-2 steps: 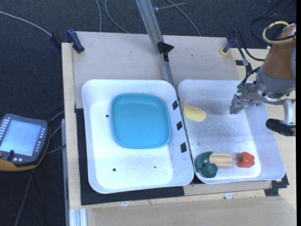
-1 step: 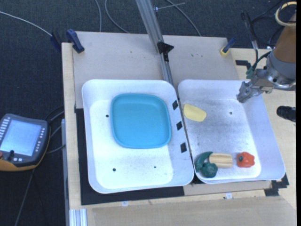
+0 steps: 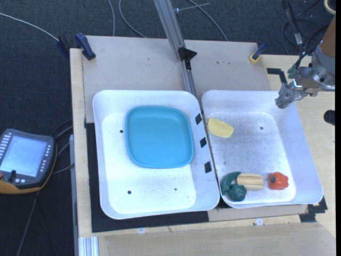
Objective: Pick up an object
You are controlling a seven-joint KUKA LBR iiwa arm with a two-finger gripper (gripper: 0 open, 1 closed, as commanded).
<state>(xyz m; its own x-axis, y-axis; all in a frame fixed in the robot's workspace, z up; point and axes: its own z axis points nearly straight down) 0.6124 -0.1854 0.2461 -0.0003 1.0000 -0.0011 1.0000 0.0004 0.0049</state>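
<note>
The right bin (image 3: 287, 143) holds a yellow piece (image 3: 220, 127) near its upper left corner. Along its front edge lie a green item (image 3: 233, 186), a tan corn-like piece (image 3: 250, 181) and a red-orange pepper (image 3: 277, 181), close together. My gripper (image 3: 284, 98) hangs at the bin's upper right rim, well away from all of these. Nothing shows between its fingers.
The left bin (image 3: 106, 159) carries a square blue plate (image 3: 159, 136). A metal pole (image 3: 169, 20) slants down to the gap between the bins. Blue (image 3: 84, 45) and yellow (image 3: 258, 53) clamps sit at the board's back corners. A teach pendant (image 3: 24, 159) lies at far left.
</note>
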